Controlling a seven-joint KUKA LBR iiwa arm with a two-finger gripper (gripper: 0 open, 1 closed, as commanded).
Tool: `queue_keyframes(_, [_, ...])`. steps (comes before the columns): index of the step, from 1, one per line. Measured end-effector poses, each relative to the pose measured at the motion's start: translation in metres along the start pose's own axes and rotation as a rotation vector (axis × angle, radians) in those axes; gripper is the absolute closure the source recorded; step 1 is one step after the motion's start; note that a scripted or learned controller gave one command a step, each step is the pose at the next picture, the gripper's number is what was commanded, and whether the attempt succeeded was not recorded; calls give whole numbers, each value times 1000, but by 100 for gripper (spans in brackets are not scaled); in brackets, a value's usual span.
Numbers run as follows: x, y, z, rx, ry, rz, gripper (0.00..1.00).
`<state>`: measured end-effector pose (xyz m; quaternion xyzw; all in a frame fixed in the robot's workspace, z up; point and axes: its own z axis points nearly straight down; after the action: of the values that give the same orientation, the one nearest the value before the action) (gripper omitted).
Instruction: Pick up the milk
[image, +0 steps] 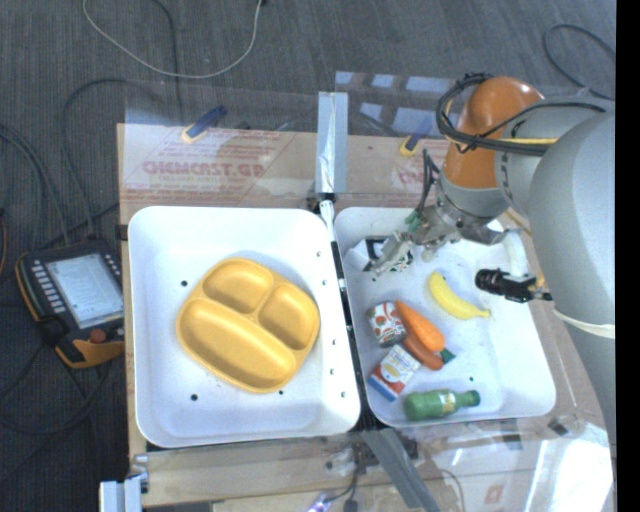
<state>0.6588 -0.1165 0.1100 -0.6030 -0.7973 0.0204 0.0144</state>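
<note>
gripper (392, 255) low in right bin's upper left, grip state unclear | small white milk carton (396, 369) lower centre, beside orange carrot (421, 329)

You are looking at a bench (225, 170) that is carrying two white bins side by side: the left bin (160, 330) and the right bin (520, 375). A metal strip (331, 145) is lying behind them.

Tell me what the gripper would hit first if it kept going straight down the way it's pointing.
Probably the black-and-white item lying directly under the gripper near the right bin's back-left corner; depth is hard to judge from this view.
</note>
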Motion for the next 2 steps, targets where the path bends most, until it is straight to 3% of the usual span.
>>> queue_keyframes(1, [-1,5,13,-19,-6,-4,0])
queue_keyframes(2, [1,3,3,-7,2,-7,100])
